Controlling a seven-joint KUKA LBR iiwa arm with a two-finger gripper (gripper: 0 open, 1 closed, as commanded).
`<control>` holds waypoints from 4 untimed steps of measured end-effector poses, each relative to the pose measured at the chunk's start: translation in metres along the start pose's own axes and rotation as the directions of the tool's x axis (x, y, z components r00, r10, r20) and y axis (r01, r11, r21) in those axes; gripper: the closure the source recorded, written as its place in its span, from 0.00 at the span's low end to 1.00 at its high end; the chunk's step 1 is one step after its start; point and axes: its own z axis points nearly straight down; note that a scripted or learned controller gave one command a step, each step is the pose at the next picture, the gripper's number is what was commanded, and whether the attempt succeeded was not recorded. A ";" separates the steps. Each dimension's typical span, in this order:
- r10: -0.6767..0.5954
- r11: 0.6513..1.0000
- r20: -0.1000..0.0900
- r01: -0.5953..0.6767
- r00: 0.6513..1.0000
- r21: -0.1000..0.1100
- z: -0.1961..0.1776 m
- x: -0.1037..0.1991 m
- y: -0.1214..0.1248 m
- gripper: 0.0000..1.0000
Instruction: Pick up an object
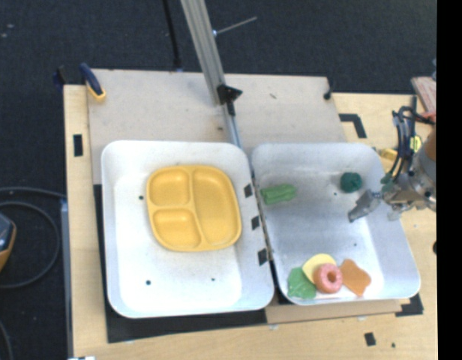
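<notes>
Dark carpet surrounds a pale wooden desk (pixel 163 103) bearing two shallow white bins side by side. Left bin (pixel 126 276) carries a glossy yellow divided plate (pixel 193 206), rounded and smooth. Right bin (pixel 321 167) holds a soft-looking green cylinder (pixel 278 194), a small dark green lump (pixel 351 180), and, crowded at the near edge, a green leafy piece (pixel 299 283), a yellow disc (pixel 317 263), a pink ring (pixel 329 278) and an orange wedge (pixel 356 277). From the right the gripper (pixel 360 207) hangs over bare bin floor just below the lump; whether its jaws stand wide or narrow I cannot tell. Nothing looks held. I'd aim for the isolated lump and descend squarely over it.
</notes>
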 end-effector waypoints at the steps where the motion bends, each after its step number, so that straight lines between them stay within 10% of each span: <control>1: 0.001 1.000 -0.001 -0.001 1.000 0.001 0.060 -0.007 -0.005 0.00; 2: 0.001 1.000 -0.002 -0.001 1.000 0.001 0.113 0.003 -0.006 0.00; 3: 0.006 1.000 0.002 -0.006 1.000 -0.007 0.098 0.000 -0.004 1.00; 4: -0.003 1.000 0.003 0.003 1.000 -0.010 0.034 -0.001 -0.002 1.00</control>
